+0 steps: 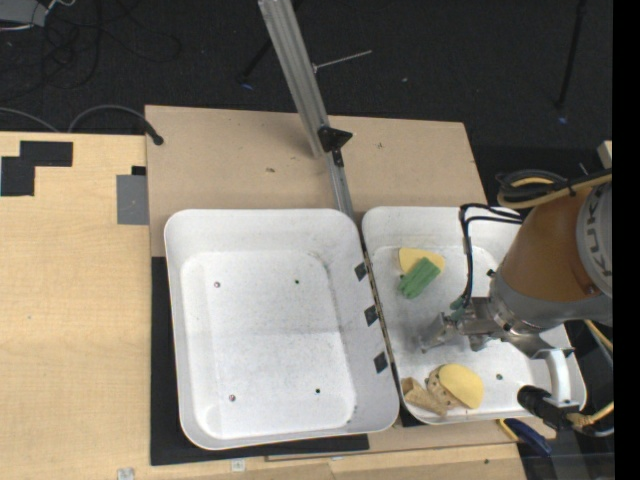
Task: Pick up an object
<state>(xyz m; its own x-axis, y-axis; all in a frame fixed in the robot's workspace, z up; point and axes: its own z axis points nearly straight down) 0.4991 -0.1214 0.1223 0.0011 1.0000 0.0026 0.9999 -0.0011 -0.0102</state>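
Hand (432, 340) low in right bin (520, 368), grip state unclear — yellow object (457, 384) just below, green block (420, 277) above.

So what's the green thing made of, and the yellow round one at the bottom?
The green block looks like matte plastic or foam: flat, even colour with no shine. The yellow round thing looks like smooth plastic or rubber, perhaps toy food, with a soft, dull surface. The picture is too small to be sure of either.
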